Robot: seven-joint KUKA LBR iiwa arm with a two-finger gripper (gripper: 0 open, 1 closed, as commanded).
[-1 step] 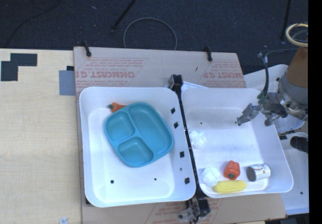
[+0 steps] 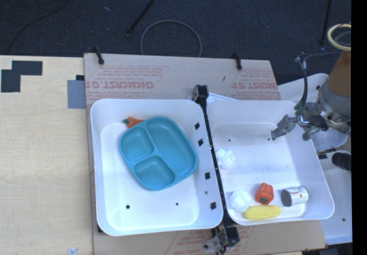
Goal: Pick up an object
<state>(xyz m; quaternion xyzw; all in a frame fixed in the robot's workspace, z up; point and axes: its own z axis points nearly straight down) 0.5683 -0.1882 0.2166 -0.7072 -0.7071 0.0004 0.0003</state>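
blue plate [image 2: 157, 152], yellow corn [image 2: 262, 212], red pepper [image 2: 264, 193]

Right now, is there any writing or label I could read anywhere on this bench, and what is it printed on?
Red print on the brown cardboard sheet under the white bins: upside down, too blurred to read with confidence.
Label on the small silver can: too small to read.

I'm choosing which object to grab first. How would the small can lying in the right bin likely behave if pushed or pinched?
The can lies on its side near the bin's front corner, so a push would probably roll it. Its rounded, seemingly smooth wall may slip between fingers. It touches little beside it; the red pepper sits slightly apart.
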